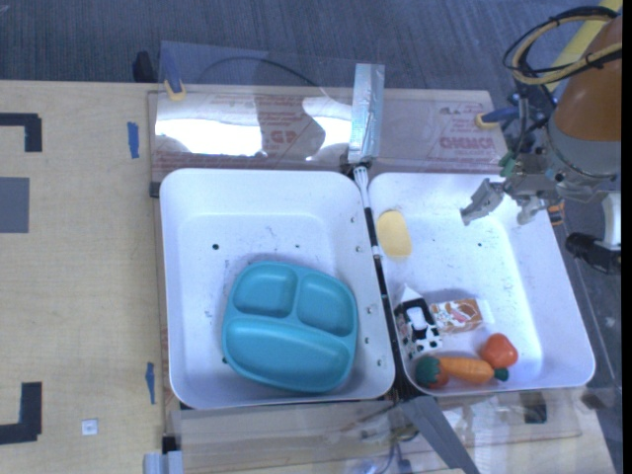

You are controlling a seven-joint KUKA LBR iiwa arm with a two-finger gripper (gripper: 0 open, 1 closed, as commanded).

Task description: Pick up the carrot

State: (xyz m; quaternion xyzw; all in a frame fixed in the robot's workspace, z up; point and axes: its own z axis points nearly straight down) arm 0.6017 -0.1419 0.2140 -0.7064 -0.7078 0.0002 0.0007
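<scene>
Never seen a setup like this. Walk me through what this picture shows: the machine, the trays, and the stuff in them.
One camera looks down at a slant on a bench with two shallow white bins. The grey arm with an orange band reaches in from the right; its gripper hangs over the right bin, jaws spread, holding nothing. The left bin holds a teal divided plate. The right bin holds a pale yellow piece near the divider, and at its near edge the carrot, a small tomato-like toy, a packet and a black-and-white item.
</scene>
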